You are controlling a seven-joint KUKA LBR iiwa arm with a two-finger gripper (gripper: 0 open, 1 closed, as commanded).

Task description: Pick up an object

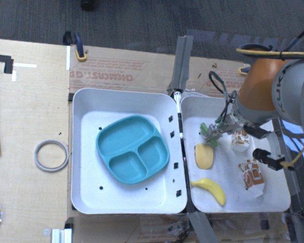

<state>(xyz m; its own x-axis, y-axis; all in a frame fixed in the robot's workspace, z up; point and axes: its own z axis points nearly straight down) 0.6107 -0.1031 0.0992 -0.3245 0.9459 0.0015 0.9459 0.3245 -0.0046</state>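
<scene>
My gripper [220,127] reaches down into the right bin [271,202] near its back left part. Its tip is right beside a small green object [210,133], touching or almost touching it. A pale yellow rounded piece [204,156] lies just in front of the green object. A banana [210,190] rests near the bin's front wall. Two white and orange packets lie further right, one [240,141] under the wrist and one [252,176] toward the front right.
The left bin [79,191] holds a blue divided plate [133,149]. A grey ring [51,155] lies on the bench to the left. A metal post [181,63] stands behind the wall between the bins. The grey and orange arm [279,86] fills the upper right.
</scene>
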